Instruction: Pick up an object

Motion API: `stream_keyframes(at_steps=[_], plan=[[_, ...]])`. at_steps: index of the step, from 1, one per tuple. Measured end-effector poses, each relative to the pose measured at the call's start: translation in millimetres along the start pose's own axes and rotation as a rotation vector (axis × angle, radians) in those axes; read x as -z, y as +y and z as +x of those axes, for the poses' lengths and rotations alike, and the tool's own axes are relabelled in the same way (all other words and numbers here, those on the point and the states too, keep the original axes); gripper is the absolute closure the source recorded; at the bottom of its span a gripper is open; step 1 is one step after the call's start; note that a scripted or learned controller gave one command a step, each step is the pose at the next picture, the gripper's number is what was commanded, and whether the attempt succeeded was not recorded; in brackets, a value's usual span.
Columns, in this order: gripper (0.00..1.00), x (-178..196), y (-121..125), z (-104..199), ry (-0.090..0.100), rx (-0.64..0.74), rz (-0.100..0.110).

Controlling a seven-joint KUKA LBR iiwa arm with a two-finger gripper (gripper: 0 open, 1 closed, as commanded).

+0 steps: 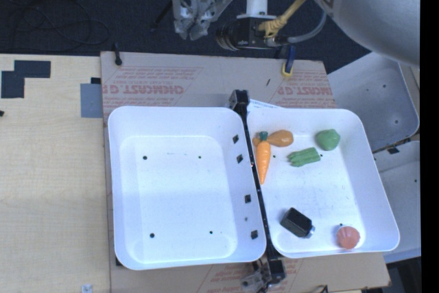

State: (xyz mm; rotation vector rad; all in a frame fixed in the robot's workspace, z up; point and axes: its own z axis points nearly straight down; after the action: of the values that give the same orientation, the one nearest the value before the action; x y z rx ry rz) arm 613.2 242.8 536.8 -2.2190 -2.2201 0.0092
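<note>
White plastic bins sit side by side on a cardboard sheet (pixel 206 82). Right bin (pixel 370 168) holds: carrot (pixel 262 160) along its left wall, orange piece (pixel 280 138) touching the carrot top, green stick (pixel 304 157) mid-bin, green lump (pixel 328 139) near far right corner, black block (pixel 297 222) near front edge, pink ball (pixel 348 237) in front right corner. Left bin (pixel 123 182) beside it. Gripper (pixel 199 10) hangs above the bench's far edge, nothing visibly held; finger spacing: cannot tell.

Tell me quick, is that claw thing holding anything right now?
Gripper: up above the far edge of the bins, nothing between its fingers; open or shut cannot be told. The carrot and the other toys lie in the right bin.
</note>
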Motion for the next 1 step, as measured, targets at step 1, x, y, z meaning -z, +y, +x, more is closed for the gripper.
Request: stream_keyframes(at_steps=[1], plan=[[1.00,-18.3,-28.6,0.4,0.000,0.001,0.002]])
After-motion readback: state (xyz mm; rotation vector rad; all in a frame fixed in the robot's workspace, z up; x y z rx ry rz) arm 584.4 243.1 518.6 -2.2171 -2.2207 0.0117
